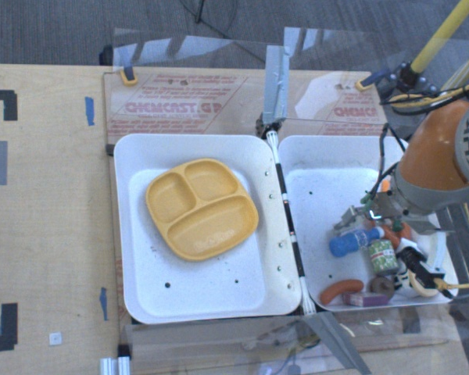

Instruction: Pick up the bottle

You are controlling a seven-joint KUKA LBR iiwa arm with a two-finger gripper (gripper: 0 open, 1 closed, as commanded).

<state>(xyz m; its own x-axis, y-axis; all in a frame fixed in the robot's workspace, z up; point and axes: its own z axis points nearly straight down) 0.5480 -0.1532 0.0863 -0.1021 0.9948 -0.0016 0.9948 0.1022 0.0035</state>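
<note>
where the arm (434, 155) reaches in from the right, its gripper (358, 219) sits low over the right bin (320, 182), at the upper edge of a cluster of small items. how far the gripper is open cannot be told from here, and no item is visibly clamped in it.

the bottle (349, 245) is blue and lies on its side on the floor of the right bin, roughly mid-bin. it is just below the gripper in the view; contact between the two cannot be confirmed.

adjacent items, right bin:
- a green-labelled container (381, 258) lies just right of the bottle, touching or nearly so.
- a small orange item (396, 232) sits above the container, close to the wrist.
- a sausage (340, 291) lies near the front wall, apart from the bottle.
- a pinkish item (366, 299) lies just right of the sausage.

the left bin (133, 209) holds a yellow plate (202, 208) with three compartments, turned at an angle, well apart from the gripper.
</note>
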